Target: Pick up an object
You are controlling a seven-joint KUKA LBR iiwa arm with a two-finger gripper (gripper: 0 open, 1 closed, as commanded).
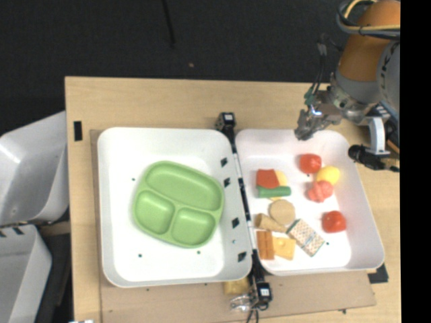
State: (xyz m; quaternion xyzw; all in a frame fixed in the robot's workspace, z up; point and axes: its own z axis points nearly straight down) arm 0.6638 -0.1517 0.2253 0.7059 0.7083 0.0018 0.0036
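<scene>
The gripper (306,128) hangs over the far edge of the right bin (363,247), above and just left of a red round piece (310,163). Nothing shows between its fingers. The right bin holds several toy foods: a yellow ball (329,175), a pink piece (320,191), a red piece (333,221), a red and yellow block (269,178), a green stick (273,192), a tan round cracker (282,212), a patterned packet (305,237) and orange crackers (276,245).
The left bin (121,254) holds a green divided plate (178,204). A black clip (225,120) sits at the far end of the seam between the bins. The wooden bench (168,103) rims both bins. The grey and orange arm (363,52) rises at the upper right.
</scene>
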